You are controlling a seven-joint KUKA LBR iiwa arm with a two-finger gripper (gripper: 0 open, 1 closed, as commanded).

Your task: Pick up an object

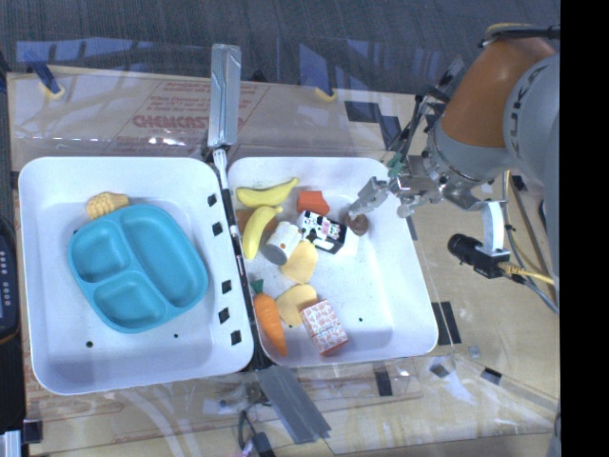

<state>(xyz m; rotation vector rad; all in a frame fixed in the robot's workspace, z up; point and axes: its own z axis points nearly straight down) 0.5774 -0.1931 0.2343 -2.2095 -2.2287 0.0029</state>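
**Gripper low over the right bin's far corner**

From where I stand, the gripper [364, 209] hangs at the two o'clock part of the right bin [404, 284], its grey body slanting down from the arm [495, 84] that comes in from three o'clock. Whether its fingers are spread or pressed together I cannot tell; they blur into a small dark brown round thing [359, 224] right at the tip, and I cannot say if that piece is pinched or merely lying beneath.

Just beside the gripper, toward nine o'clock, lies a black-and-white cow-patterned toy [322, 229], tilted, with an orange-red block [312, 201] at its twelve o'clock. Touching the cow toy on its far side is a white cup [281, 243] on its side. Past that, two yellow bananas: one [266, 193] lying across near the bin's top edge, the other [254, 231] running down along the left wall.

At six o'clock from the cup sits a pale yellow wedge [299, 263], then another yellow piece [296, 300], an orange carrot [269, 323] hard against the left wall, and a red-and-white patterned box [324, 327] near the bottom edge.

Well apart, the left bin [57, 350] holds a blue divided tray [137, 266] with a yellow corn cob [107, 203] at its eleven o'clock corner.
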